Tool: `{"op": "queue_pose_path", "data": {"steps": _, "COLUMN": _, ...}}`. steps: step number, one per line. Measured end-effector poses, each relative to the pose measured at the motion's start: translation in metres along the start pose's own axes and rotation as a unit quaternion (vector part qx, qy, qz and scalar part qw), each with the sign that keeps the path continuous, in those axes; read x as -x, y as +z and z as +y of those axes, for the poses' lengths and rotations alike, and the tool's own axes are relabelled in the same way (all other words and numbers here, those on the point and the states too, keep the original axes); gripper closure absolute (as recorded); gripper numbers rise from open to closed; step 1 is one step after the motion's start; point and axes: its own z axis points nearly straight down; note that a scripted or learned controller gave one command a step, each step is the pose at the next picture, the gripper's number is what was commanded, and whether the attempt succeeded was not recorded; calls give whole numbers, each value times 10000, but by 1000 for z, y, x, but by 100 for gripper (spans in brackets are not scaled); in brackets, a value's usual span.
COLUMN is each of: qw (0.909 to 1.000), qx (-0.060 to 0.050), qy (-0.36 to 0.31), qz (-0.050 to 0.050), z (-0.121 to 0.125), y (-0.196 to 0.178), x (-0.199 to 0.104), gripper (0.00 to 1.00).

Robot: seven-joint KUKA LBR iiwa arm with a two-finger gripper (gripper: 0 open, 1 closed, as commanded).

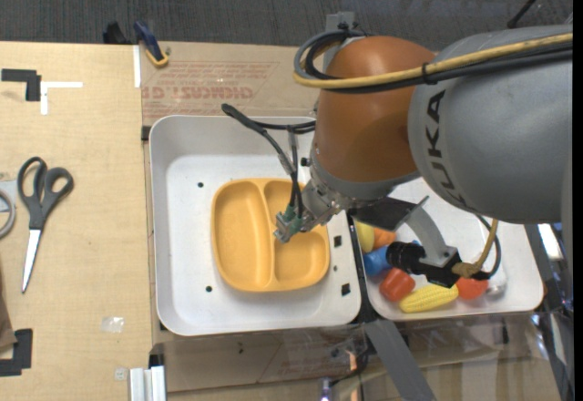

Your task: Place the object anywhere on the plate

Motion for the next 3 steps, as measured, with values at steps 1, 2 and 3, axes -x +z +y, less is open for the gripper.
{"op": "queue_pose_path", "data": {"steps": 1, "qw": 9990, "qx": 2, "qy": 454, "qz": 6, "z": -17, "y": 93, "x": 24, "gripper": 100}}
{"op": "queue_pose_path", "data": {"steps": 2, "qw": 9940, "qx": 13, "qy": -1094, "qz": -8, "z": 61, "y": -76, "x": 16, "gripper": 100}}
{"op": "queue_pose_path", "data": {"steps": 3, "qw": 9950, "qx": 6, "qy": -998, "qz": 1, "z": 82, "y": 34, "x": -19, "gripper": 100}}
